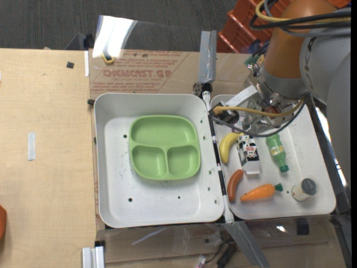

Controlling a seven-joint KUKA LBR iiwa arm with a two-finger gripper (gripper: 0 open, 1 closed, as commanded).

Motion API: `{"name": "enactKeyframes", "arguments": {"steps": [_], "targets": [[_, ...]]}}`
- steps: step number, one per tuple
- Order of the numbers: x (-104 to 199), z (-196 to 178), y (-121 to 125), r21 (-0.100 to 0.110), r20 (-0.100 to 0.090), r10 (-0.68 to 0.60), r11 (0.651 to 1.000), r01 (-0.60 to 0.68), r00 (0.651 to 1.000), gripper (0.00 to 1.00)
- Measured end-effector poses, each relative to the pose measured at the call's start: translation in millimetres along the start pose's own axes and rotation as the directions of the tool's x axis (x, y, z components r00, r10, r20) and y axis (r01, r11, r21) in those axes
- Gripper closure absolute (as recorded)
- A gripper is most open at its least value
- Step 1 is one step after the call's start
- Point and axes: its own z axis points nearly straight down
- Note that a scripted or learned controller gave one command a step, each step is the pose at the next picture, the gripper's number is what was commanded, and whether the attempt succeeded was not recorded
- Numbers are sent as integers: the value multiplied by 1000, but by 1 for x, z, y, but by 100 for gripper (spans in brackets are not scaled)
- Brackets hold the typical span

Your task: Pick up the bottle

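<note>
Where the bin point(321, 202) lies smooth, a slim green bottle point(276, 152) rests.

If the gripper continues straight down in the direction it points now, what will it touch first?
Probably the small black-and-white box, which lies right below the gripper in the right bin, between the banana and the green bottle. Depth is unclear from above, so it might reach the bin floor beside it instead.

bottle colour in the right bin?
Green, translucent-looking, with a lighter cap end; the bottle shows best in the camera view, lying between the carrot and the arm.
</note>
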Motion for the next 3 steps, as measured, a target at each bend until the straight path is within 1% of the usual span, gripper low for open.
{"name": "enactKeyframes", "arguments": {"steps": [1, 2, 3], "targets": [[0, -23, -46, -1, -2, 7, 1000, -7, 1000, 100], [-24, -59, 34, -2, -1, -23, 1000, 23, 1000, 100], [19, -11, 13, 0, 1, -26, 1000, 26, 1000, 100]]}}
